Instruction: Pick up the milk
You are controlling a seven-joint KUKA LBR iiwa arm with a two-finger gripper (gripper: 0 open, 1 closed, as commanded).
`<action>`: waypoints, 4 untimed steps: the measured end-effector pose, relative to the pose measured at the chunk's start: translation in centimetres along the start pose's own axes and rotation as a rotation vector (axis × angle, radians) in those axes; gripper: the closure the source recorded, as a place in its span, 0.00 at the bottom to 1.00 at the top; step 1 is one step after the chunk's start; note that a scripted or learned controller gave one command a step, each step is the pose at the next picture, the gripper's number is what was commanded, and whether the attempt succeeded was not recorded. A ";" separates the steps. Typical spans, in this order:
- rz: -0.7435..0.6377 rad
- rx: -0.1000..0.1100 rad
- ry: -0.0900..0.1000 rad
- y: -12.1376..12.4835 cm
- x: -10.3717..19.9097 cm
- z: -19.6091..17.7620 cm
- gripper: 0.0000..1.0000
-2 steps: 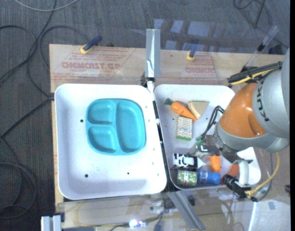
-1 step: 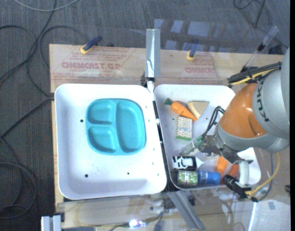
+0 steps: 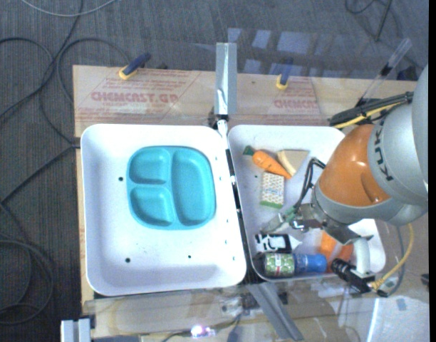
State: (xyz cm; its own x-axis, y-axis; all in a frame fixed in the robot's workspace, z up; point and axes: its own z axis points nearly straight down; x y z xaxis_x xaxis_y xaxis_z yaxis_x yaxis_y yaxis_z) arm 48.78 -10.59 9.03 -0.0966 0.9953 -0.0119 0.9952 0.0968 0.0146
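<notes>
In the left white plastic bin (image 3: 97, 212), a turquoise three-compartment plastic tray (image 3: 172, 186) lies near the middle, well apart from the work. In the right white bin (image 3: 241, 191), an orange plastic carrot (image 3: 270, 162) and a tan wedge (image 3: 295, 160) sit near the far edge, with a pale patterned flat packet (image 3: 272, 189) just toward the near side of them. Along the near edge lie a small white carton with black markings (image 3: 273, 243), which I take to be the milk, and a green-labelled can with a blue end (image 3: 295, 263) beside it. The gripper (image 3: 295, 219) hovers just above and right of the carton; I cannot tell its state. The approach seems in hand; next it should centre over the carton and descend.
</notes>
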 end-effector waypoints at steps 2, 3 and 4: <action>0.281 0.021 0.006 9.5 0.3 -3.3 0.00; 0.338 0.022 0.007 4.8 0.5 -0.5 0.00; 0.639 0.022 0.004 1.3 4.3 -9.3 0.00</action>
State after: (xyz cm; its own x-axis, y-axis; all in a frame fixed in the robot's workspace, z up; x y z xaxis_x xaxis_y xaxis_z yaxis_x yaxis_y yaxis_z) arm 49.50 -6.11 18.25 0.5163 0.8564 -0.0043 0.8564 -0.5163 -0.0033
